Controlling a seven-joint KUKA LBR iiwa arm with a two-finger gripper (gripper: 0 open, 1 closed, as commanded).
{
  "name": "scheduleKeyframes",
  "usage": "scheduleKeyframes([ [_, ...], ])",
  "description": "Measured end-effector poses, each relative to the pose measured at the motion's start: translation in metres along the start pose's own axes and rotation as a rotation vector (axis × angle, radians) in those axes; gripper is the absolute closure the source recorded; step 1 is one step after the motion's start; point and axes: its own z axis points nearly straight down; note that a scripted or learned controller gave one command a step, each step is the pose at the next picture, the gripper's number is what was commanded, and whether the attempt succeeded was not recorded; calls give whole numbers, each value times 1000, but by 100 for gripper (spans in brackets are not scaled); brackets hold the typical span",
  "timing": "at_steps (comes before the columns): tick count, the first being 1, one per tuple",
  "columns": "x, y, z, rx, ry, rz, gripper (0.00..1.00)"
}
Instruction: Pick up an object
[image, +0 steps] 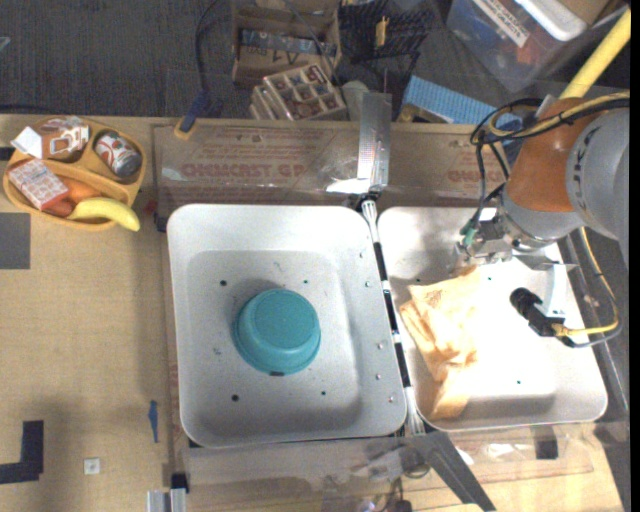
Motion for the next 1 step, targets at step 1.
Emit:
scheduleKeyframes([
  [1,0,0,0,0,0,0,0],
])
